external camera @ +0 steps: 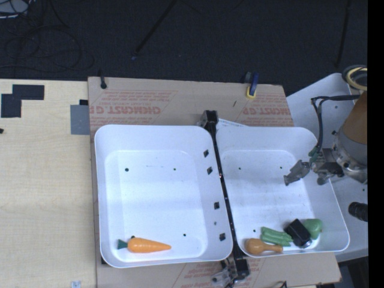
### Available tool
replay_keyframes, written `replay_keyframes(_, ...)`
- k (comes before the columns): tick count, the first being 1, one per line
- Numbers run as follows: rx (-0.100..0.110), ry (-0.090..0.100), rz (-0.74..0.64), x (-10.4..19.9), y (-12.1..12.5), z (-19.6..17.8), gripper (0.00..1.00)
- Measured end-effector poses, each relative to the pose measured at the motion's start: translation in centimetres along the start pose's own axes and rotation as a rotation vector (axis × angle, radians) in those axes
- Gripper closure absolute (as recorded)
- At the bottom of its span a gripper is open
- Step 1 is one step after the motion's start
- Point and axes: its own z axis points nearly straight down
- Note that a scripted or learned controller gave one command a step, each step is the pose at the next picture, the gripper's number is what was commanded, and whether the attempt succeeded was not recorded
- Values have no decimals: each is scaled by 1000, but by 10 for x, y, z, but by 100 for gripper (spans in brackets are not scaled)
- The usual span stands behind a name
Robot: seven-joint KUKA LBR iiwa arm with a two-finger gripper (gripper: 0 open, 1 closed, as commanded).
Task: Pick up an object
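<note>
While the gripper (306,171) hangs over the right bin (264,161), whether its pincer is open or closed I cannot tell. Targets sit bunched in that bin's near corner: green vegetable (276,236), black block (298,232), yellow-orange gourd (262,247), probably slid together there. Carrot (147,245) lies in the left bin (150,161).

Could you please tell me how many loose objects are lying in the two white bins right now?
5: a carrot in the left bin's near corner; a tan gourd-shaped item, green pod, black block and green piece clustered in the right bin's near corner. More may hide beneath.
</note>
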Motion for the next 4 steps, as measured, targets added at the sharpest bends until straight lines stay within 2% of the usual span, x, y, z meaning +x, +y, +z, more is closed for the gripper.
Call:
replay_keyframes(1, -2, 1, -8, 58, 72, 23, 0)
replay_keyframes(2, -3, 4, -12, 181, 119, 17, 0)
replay_keyframes(3, -12, -4, 4, 110, 118, -104, 0)
replay_keyframes(4, -12, 4, -14, 243, 117, -213, 0)
